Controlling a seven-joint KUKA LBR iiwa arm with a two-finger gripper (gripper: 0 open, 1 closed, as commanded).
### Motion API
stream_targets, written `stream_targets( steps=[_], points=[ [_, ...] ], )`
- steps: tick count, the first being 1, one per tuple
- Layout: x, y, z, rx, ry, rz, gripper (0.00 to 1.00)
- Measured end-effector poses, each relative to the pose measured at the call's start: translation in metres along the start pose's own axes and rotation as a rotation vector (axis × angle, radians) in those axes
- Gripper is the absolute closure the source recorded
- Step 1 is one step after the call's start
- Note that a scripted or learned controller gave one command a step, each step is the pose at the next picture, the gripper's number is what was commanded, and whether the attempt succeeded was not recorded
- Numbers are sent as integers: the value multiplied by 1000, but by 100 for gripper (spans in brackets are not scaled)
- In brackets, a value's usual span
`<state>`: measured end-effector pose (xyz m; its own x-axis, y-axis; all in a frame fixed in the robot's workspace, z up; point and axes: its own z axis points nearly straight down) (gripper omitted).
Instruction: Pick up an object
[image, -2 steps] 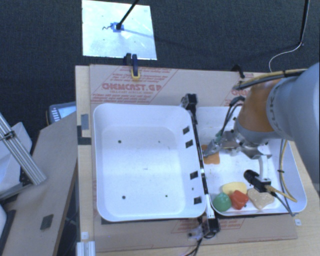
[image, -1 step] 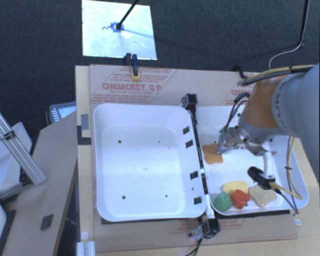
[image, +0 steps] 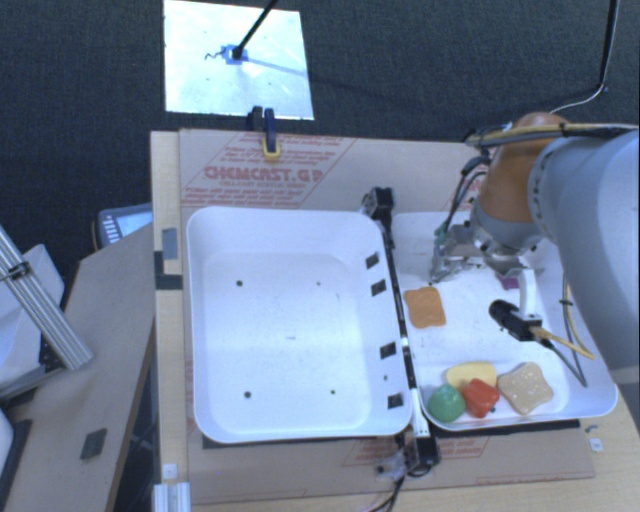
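My gripper (image: 441, 264) hangs low over the back part of the right bin (image: 596, 398), at the end of the grey arm with its orange band (image: 508, 180). Just in front of it, a short way off, a flat orange piece (image: 425, 307) lies on the bin floor. At the bin's front edge sit a green ball (image: 446, 403), a red piece (image: 480, 397), a yellow piece (image: 470, 374) and a tan bread slice (image: 526, 387), bunched close together. Nothing is visibly held.
The left bin (image: 200, 330) stands beside the right one, and black clips (image: 380, 290) line the shared wall. A black part with a yellow cable (image: 512, 320) hangs from the arm over the right bin. A yellow clamp (image: 268, 135) sits on the cardboard behind.
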<state>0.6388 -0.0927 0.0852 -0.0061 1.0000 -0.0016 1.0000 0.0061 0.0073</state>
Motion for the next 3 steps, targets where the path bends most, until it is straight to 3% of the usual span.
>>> stream_targets(
  steps=[1, 2, 3],
  points=[
    [101, 34, -104, -2, 3, -4, 100],
    [157, -14, -267, -5, 5, -4, 100],
    [228, -36, -342, 1, 4, -2, 100]
  ],
)
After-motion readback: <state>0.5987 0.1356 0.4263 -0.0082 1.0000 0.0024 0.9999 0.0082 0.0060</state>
